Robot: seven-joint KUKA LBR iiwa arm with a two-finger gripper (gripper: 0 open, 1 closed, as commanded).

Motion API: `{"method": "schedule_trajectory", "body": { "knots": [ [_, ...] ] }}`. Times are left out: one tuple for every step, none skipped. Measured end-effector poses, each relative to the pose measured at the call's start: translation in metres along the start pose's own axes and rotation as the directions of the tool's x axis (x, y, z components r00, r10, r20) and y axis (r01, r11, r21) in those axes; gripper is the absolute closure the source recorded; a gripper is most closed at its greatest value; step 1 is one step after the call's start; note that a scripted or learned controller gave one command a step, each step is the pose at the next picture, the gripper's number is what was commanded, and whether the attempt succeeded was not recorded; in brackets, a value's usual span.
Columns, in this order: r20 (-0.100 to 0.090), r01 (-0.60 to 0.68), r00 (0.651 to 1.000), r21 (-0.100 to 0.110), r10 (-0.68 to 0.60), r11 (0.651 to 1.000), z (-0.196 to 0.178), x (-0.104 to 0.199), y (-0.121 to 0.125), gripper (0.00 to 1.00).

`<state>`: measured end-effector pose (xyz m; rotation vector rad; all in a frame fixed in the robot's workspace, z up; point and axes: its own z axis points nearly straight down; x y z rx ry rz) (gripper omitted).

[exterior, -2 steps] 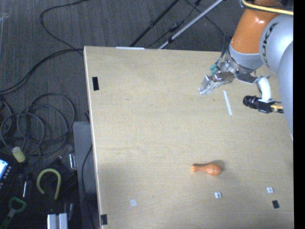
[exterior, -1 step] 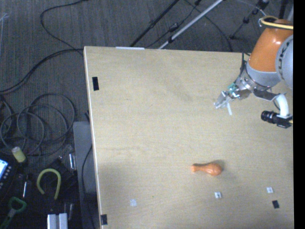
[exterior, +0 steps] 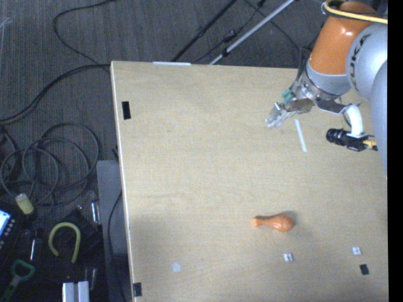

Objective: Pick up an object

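Note:
An orange drumstick-shaped object lies on its side on the tan bench top, toward the lower middle, thin end pointing left. My gripper hangs at the upper right over bare surface, well above and apart from the orange object. It points down and to the left from the grey wrist with its orange band. Nothing shows in the gripper. A thin white stick lies on the bench just right of the gripper tip.
Small square markers dot the bench's lower right, and black tabs sit on its left edge. A black cylinder juts from the arm at the right. Cables and tools cover the floor to the left.

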<state>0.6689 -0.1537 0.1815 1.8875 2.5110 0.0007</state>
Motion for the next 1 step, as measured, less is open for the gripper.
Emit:
{"method": "schedule_trajectory", "body": {
  "knots": [
    [0.0, 0.288, 0.958, 0.0, -0.288, 0.958, -0.0067, 0.0584, 0.0043, 1.0]
  ]
}}
